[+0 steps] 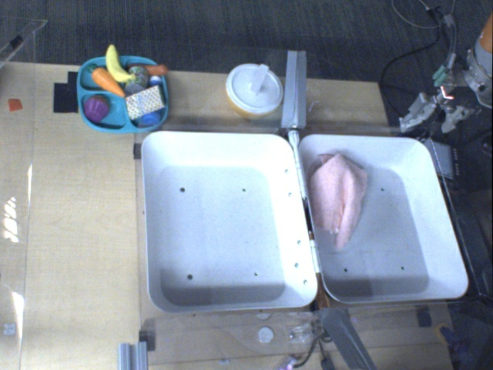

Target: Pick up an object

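A crumpled pink cloth (pixel 339 197) lies in the right white bin (pixel 416 284), toward its left side near the divider. My gripper (pixel 434 114) hovers outside that bin, above its far right corner, well away from the cloth. Its fingers are spread open and hold nothing. The left white bin (pixel 223 284) sits beside it.
A blue divided tray (pixel 86 91) with toy food, including a banana and a carrot, stands at the back left of the bench. A white lidded cup (pixel 254 89) stands behind the bins near a metal post (pixel 293 91). Cables hang at the far right.
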